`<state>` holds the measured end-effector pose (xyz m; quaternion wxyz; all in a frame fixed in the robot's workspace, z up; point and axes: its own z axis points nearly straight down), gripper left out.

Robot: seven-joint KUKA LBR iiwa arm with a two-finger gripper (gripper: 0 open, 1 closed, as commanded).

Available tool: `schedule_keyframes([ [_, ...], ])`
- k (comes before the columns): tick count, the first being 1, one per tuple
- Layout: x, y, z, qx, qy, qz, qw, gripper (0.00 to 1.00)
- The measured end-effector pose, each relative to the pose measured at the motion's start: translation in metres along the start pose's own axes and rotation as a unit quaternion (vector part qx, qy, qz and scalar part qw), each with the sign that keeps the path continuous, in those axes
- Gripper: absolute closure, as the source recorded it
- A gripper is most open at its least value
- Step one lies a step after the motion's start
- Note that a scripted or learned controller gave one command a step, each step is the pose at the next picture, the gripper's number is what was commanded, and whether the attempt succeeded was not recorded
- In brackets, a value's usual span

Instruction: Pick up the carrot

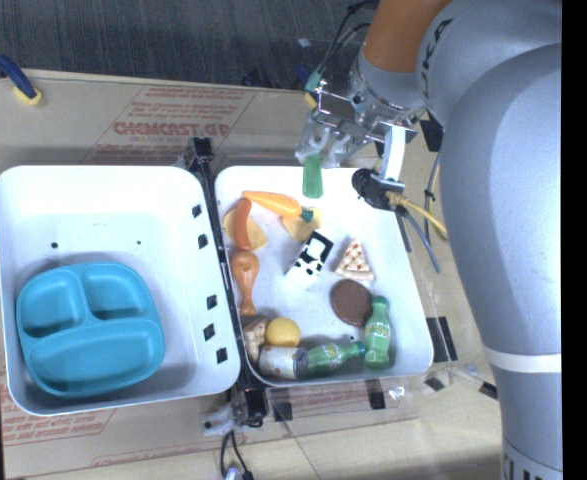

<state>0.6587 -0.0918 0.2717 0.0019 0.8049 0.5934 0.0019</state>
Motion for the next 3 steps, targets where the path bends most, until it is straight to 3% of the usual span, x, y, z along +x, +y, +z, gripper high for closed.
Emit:
schedule_keyframes([
  [1, 0.057, -0.021, 0.050, 0.009, -0.003, 0.079, 0.9968, 1.00],
  [2, 0.093, -0.032, 0.041, 0.006, -0.003, 0.287, 0.9579, 1.00],
  [3, 0.080, -0.107, 0.011, 0.006, -0.006, 0.343, 0.9394, 1.00],
])
